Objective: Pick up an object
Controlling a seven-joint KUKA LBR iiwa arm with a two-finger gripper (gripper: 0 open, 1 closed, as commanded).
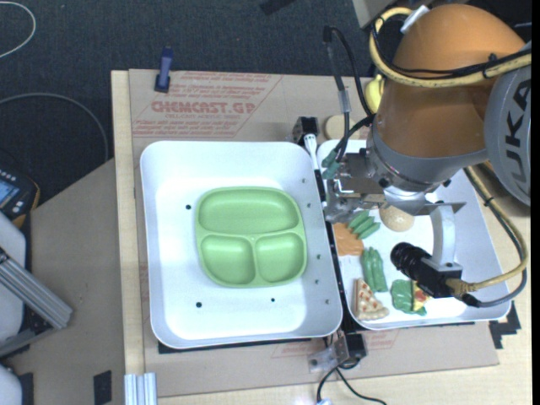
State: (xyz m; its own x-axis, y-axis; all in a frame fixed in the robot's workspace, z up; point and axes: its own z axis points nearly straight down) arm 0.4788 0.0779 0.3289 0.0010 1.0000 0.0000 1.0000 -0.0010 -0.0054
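Note:
The arm's orange wrist band [439,66] and grey body hang over the right bin [489,226], hiding most of it. The gripper sits low beneath the wrist, near the bin's left side. Toy foods lie in the near left part of that bin: an orange piece [347,240], green pods [365,224], a green vegetable [374,268], a pizza slice [368,300], a green and red piece [408,296] and a beige ball [395,218].
The left bin [169,226] holds a green three-compartment plate [251,234]. A black camera module [422,268] on a bracket juts from the wrist over the food. Cables loop around the arm. A blue clip [164,69] lies on the far cardboard.

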